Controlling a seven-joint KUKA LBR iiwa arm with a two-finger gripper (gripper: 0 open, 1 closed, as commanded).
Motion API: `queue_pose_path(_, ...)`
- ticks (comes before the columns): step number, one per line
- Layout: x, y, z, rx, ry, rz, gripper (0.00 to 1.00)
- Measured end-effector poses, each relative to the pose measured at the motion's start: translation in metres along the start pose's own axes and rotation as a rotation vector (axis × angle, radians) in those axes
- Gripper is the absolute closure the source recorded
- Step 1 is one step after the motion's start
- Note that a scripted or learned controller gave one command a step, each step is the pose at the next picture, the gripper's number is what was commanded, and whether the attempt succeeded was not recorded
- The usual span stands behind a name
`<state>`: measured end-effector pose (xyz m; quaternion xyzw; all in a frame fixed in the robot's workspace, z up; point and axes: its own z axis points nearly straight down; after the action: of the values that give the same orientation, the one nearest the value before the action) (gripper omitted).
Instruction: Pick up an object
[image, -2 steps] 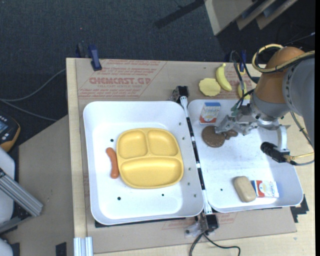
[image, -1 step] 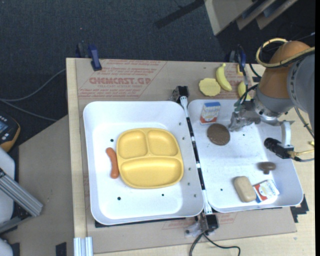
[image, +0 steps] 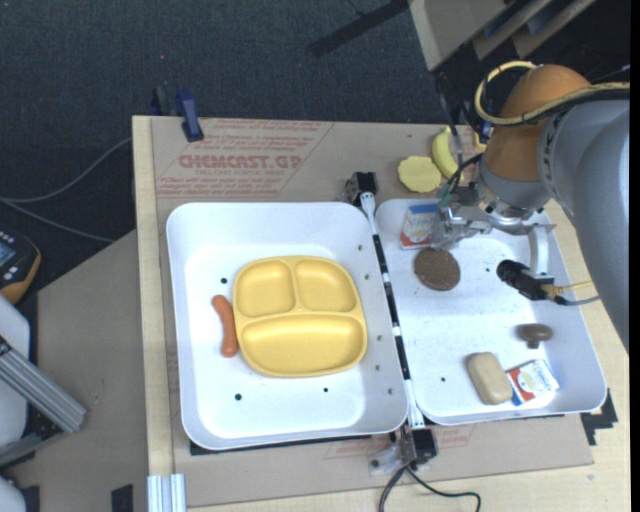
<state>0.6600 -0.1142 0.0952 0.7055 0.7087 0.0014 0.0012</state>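
Over the far left corner of the right bin (image: 450, 350) sits the gripper (image: 452, 225), low, w/ the grey arm (image: 590, 150) coming in from the right. I can't tell from this angle whether the pincer is apart or together, and I see nothing held in it.

Nearest pick candidates are a small carton (image: 417, 226) just to its left, against the bin's left wall, and a brown disc (image: 437, 270) just nearer me. Along the near edge of the same bin lie a tan block (image: 488, 378) and, touching its right end, a red/white/blue packet (image: 534, 380). A small brown lump (image: 534, 334) is by the right edge.

In the left bin (image: 200, 250) a yellow divided plate (image: 298, 315) lies about centre, w/ an orange sausage (image: 226, 325) just off its left side.

Both bins rest on a tan board (image: 240, 160) w/ red print. A blue clamp (image: 188, 115) grips its far left corner. A banana (image: 445, 150) and a yellow round piece (image: 419, 174) lie on the board beyond the right bin.

Floor is dark carpet (image: 80, 60), cables (image: 60, 195) trailing at left, an aluminium rail (image: 40, 390) at lower left.
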Motion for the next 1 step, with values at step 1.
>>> queue_pose_path(1, 0.0217, 0.0058, -0.0031, 0.008, -0.001, 0.002, 1.0)
